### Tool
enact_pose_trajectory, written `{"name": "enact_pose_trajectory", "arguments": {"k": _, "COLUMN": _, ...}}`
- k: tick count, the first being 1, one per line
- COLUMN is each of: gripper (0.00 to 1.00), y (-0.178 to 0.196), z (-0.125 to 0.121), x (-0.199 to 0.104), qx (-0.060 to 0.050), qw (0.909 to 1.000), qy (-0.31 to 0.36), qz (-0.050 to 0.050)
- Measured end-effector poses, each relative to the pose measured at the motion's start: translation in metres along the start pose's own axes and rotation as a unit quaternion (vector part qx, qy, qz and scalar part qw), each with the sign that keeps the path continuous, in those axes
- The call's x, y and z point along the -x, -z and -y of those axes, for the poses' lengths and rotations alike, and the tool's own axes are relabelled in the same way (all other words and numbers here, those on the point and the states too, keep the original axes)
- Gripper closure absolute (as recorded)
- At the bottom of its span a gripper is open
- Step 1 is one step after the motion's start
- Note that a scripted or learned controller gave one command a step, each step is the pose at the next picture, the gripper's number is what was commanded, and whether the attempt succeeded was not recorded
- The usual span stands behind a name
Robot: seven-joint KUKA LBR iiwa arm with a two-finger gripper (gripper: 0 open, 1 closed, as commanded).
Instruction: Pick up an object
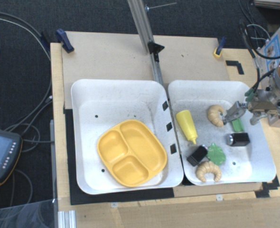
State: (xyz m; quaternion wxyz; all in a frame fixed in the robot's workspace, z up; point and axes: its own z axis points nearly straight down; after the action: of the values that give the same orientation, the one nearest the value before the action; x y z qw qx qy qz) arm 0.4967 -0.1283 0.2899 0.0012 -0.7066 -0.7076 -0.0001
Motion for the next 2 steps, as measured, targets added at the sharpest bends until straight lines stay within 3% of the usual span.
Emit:
{"name": "enact_pose_trajectory", "arguments": {"k": 1, "gripper": 0.0, "y": 0.0, "z": 0.0, "x": 0.0, "qx": 0.0, "qw": 1.0, "qy": 0.0, "qz": 0.0}}
{"name": "enact_pose_trajectory", "arguments": {"k": 2, "gripper": 0.0, "y": -0.042, "z": -0.001, "x": -0.001, "qx": -0.003, "qw": 1.0, "qy": 0.0, "qz": 0.0}}
